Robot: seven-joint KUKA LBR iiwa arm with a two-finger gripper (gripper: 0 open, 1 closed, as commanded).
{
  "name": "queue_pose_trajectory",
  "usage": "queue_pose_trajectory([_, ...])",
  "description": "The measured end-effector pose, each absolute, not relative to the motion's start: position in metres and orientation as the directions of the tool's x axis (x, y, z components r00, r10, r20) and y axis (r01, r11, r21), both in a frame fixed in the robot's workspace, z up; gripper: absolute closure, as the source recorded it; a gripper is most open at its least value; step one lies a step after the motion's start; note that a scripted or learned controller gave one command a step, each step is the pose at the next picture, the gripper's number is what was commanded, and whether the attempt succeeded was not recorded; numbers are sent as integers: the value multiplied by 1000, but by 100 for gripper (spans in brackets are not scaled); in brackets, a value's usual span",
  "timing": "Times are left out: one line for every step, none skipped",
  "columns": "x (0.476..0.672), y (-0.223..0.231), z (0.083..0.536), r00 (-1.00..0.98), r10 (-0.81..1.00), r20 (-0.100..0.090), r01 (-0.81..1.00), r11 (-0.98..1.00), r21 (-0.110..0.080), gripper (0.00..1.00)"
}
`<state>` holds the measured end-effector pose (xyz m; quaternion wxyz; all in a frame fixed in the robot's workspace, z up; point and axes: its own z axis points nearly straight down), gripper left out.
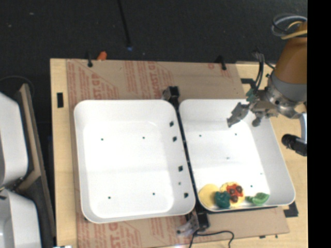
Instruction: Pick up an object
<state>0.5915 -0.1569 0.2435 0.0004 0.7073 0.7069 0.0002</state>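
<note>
The gripper (247,115) hangs over the far-right part of the right bin (269,154), close to that bin's far rim, with the arm (290,66) reaching in from the right. Two dark fingers show beneath the wrist, spread apart with white bin floor visible between them, and nothing sits between them. The gripper is open and empty.

The things to pick lie well apart from it, bunched against the near rim of the right bin, toward its near-left corner. A pale yellow object (208,194) lies flat at the left of the bunch. A teal object (223,201) rests on or against its near side, and a red and dark piece (234,189) sits just beside that. A green object (258,198) lies a little to the right, slightly apart from the others. The left bin (129,159) holds nothing the gripper could take.

The step in hand is the approach. To do it well, the arm would travel across the bin toward the near rim before descending. The green object looks like the cleanest target, since it has free floor around most of it. The fingers should straddle it without catching the bin wall, which rises just behind it. Coming down on the tight cluster risks pinching two things or pushing them aside.
</note>
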Motion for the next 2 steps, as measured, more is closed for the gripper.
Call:
queue_pose_trajectory([622, -203, 313, -36, 999, -3, 999, 36, 6, 0])
queue_pose_trajectory([535, -202, 244, 3, 1000, 1, 1000, -3, -4, 0])
